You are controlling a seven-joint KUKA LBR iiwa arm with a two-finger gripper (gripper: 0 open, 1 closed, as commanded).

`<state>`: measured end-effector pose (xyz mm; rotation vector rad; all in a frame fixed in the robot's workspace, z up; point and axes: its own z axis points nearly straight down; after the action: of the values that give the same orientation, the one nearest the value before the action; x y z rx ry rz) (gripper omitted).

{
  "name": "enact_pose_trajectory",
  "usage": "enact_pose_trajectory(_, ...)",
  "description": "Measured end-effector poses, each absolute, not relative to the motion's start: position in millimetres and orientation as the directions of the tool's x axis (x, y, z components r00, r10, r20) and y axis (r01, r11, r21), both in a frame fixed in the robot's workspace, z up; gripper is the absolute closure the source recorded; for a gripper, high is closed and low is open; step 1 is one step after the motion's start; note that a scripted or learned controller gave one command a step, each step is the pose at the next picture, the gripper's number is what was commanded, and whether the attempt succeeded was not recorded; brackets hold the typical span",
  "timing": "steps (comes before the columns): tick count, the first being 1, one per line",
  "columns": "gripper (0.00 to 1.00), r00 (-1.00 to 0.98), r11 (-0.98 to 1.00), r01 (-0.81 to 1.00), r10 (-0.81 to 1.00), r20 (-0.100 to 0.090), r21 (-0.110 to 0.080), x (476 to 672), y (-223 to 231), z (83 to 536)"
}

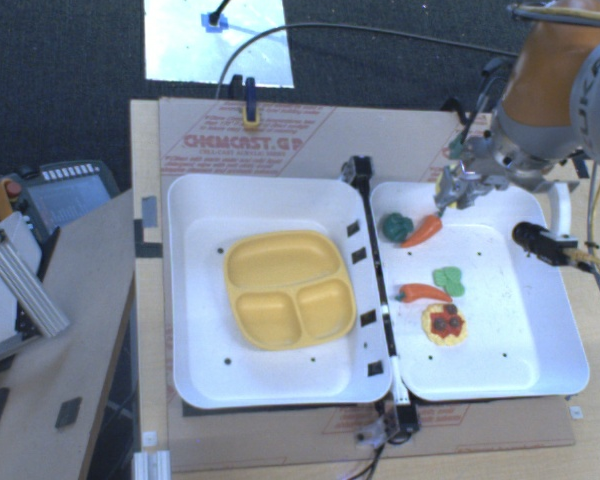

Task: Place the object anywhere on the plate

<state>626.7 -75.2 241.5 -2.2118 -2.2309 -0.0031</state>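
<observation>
Camera view: the two-finger gripper [448, 200] hangs low at twelve o'clock in the right white bin [540, 368] — fingers closed together just above the orange toy carrot [421, 230], not gripping it. The yellow three-compartment plastic plate [285, 288] sits mid-left bin [195, 298].

bins [280, 193]: white plastic, smooth, faint sheen
plate [285, 288]: yellow plastic, matt, three moulded compartments
toy carrot [422, 230]: orange plastic, slight gloss
toy pizza [445, 324]: matt, looks like soft plastic
bench board [310, 133]: brown cardboard, matt, red print
floor [60, 58]: dark carpet, rough weave
arm [550, 68]: orange band glossy, grey shell smooth
sheet, far [218, 28]: pale, reflective, smooth
</observation>
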Motion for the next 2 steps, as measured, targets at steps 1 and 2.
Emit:
enact_pose_trajectory(1, 1.00, -0.010, 0.010, 1.000, 1.000, 0.002, 0.001, 628.4, -22, 228)
enact_pose_trajectory(2, 1.00, -0.010, 0.010, 1.000, 1.000, 0.002, 0.001, 633.0, 33, 221)
